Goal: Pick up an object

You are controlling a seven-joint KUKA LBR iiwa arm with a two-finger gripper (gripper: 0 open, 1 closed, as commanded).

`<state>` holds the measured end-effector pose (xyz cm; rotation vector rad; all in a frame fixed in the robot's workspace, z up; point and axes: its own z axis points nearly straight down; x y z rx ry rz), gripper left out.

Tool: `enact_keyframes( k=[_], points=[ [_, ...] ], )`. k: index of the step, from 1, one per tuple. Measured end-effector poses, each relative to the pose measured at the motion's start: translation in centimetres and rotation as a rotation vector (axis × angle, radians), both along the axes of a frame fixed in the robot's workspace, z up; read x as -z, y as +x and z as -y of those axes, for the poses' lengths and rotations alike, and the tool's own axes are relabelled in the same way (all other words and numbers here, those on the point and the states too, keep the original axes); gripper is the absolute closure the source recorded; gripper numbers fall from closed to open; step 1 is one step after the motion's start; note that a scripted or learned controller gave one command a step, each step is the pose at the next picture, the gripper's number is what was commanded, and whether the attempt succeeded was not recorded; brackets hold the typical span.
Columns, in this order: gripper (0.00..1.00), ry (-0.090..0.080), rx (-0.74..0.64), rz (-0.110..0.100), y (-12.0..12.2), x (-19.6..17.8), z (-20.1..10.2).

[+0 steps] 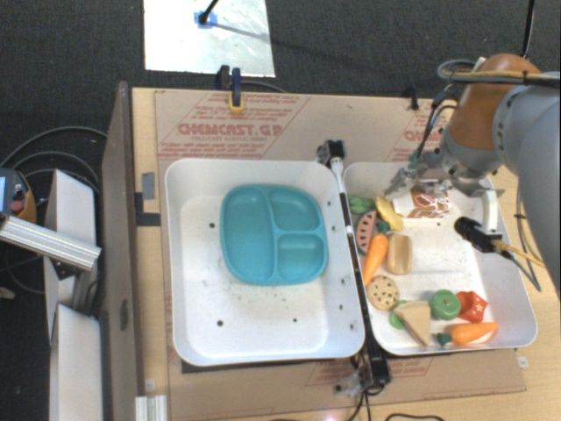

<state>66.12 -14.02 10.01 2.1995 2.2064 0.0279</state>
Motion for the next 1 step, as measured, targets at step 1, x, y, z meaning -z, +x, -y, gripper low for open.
enact_keyframes(
  k=[1],
  points=[
    [0.0, 0.003, 0.002, -0.022, 0.96, -3.86, 1.93]
  ],
)
